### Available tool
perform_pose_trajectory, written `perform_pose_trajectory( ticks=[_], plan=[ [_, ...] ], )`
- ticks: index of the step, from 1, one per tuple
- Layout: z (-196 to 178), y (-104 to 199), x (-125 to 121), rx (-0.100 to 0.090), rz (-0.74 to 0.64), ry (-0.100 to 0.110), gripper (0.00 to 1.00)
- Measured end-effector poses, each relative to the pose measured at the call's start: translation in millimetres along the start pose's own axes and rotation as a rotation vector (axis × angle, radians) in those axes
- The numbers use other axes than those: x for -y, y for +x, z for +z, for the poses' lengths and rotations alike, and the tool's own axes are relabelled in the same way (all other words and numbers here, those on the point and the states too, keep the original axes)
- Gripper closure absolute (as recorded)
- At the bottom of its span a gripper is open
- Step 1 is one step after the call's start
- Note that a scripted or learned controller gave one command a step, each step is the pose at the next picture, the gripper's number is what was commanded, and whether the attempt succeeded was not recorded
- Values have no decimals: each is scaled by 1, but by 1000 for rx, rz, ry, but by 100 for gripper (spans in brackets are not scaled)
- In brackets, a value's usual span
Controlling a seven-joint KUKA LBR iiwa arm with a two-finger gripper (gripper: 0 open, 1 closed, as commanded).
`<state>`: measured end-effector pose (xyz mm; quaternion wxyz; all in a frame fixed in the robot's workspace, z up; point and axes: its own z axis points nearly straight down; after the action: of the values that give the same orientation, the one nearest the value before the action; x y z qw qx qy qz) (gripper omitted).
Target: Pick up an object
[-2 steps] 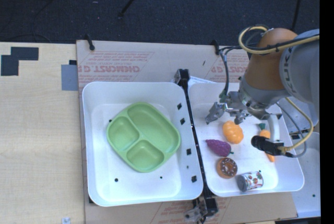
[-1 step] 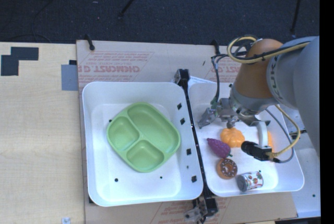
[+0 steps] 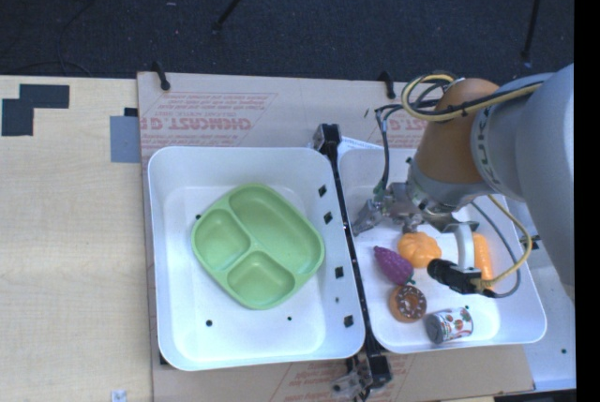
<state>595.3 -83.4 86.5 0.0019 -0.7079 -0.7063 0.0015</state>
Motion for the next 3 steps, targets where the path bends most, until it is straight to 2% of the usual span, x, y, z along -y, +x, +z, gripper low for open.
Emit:
perform_pose_trajectory(
  ticks=[1, 2, 3],
  plan=[
    [-11, -1, 0, 0, 6, 1, 100],
    [-73, -5, -3, 1, 3, -7, 100],
    [-116, -5, -4, 0, -2, -6, 100]
  ],
)
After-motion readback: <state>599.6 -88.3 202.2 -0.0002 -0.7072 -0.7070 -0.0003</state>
